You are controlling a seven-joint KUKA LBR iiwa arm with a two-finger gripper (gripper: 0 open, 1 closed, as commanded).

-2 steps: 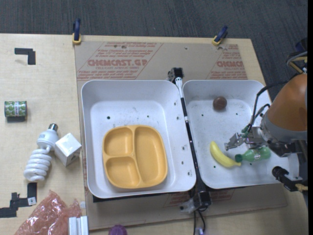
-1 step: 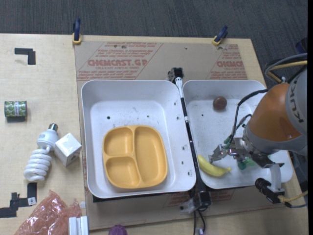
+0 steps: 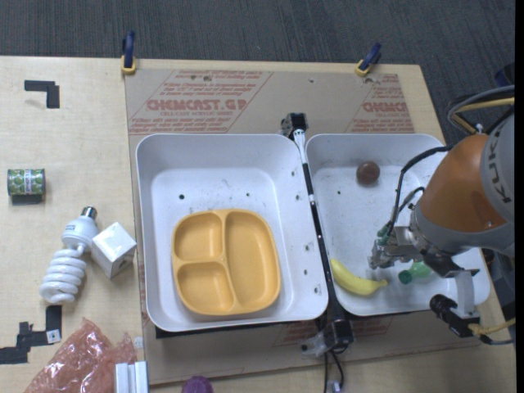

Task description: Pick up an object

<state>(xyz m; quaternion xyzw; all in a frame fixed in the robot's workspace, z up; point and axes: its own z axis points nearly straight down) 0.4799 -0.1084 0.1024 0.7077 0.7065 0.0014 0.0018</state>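
Banana [image 3: 357, 279] lies at the right bin's [image 3: 344, 158] lower left, beside the claw [image 3: 381, 256]; its state I cannot tell.

Banana [image 3: 357, 279]: yellow, curved, lying flat near the front edge of the right bin [image 3: 344, 158], its tip pointing right. Brown ball [image 3: 368, 172]: small, round, dark, resting near the back of the right bin, well apart from the banana. Green object [image 3: 413, 273]: small, partly hidden by the arm, just right of the banana; shape unclear.
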